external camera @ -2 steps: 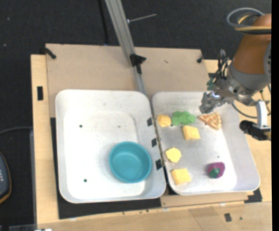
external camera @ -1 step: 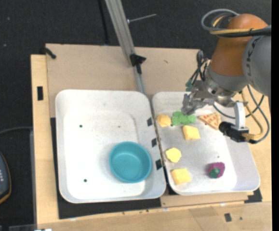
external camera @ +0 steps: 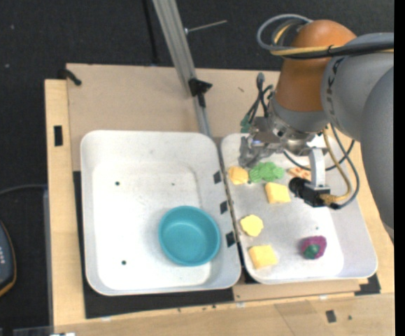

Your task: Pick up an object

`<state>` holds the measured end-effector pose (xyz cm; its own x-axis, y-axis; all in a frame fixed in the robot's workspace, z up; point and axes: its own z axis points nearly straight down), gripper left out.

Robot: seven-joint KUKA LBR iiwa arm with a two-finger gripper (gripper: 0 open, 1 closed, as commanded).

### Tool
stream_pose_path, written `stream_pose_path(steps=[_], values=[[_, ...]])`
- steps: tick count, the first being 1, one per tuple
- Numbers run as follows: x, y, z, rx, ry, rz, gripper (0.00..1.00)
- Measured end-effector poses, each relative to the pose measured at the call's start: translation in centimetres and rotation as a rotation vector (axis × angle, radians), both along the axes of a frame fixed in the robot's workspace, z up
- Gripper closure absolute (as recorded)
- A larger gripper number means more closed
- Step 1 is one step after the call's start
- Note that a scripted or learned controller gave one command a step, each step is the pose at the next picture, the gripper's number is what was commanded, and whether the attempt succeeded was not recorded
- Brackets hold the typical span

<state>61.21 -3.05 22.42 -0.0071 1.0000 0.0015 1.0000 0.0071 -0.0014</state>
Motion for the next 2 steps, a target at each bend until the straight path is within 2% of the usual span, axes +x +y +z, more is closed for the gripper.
stream_pose_path(steps=[1,2], values=[[1.0,5.9,1.1,0.001,-0.004,0.002,1.00],[0.1,10.6,1.3,-0.001,-0.001,-0.004,1.00]])
